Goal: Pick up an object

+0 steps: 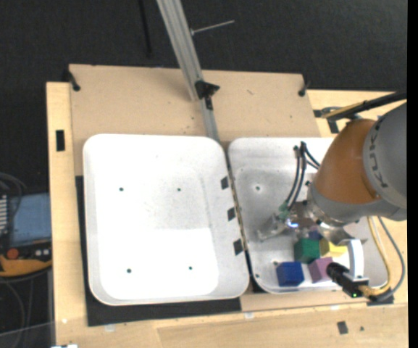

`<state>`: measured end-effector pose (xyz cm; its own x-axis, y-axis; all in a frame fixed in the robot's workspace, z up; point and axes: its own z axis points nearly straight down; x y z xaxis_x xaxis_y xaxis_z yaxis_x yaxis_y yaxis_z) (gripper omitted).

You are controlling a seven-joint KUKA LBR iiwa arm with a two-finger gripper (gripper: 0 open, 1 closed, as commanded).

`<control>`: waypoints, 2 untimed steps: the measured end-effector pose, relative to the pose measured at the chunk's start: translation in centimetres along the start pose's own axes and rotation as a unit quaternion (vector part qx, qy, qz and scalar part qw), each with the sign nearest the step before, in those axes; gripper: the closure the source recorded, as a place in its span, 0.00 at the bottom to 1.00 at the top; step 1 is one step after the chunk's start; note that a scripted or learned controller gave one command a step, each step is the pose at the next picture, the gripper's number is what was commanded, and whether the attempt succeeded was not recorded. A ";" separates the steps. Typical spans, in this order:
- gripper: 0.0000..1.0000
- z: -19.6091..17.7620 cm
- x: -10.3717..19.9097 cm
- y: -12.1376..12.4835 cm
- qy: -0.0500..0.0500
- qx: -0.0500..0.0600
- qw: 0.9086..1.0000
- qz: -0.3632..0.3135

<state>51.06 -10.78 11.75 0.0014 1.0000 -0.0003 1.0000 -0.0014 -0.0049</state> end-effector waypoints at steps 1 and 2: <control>0.00 2.0 -0.2 0.1 -0.001 -0.003 1.000 0.001; 1.00 0.8 -0.3 0.2 0.000 -0.005 1.000 0.004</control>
